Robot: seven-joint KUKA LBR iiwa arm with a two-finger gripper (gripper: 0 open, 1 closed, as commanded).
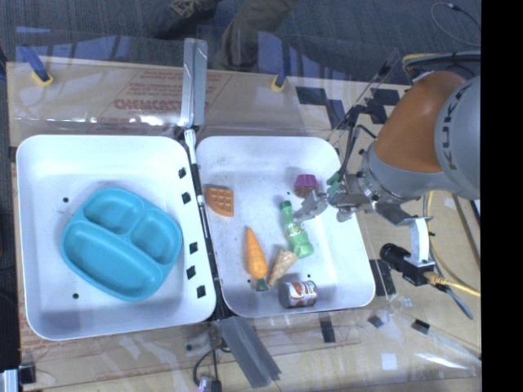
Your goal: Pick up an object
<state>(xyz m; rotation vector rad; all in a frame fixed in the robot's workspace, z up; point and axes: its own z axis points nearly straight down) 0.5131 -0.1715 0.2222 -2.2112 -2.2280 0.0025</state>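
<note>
Nothing picked yet: gripper [315, 206] right above the bottle [295, 232], can't tell jaws' state, grab and lift left.

Robotics lab or test cell indicated. Industrial arm [433, 137] mounted beside bench [106, 96] covered in clear plastic sheeting. Two white bins [41, 300] fixed side by side, black tape markers placed along rims. Loose cables [458, 280] seen at right. Toy food laid out as test objects. Grey carpet [98, 6] seen beyond bench.
</note>
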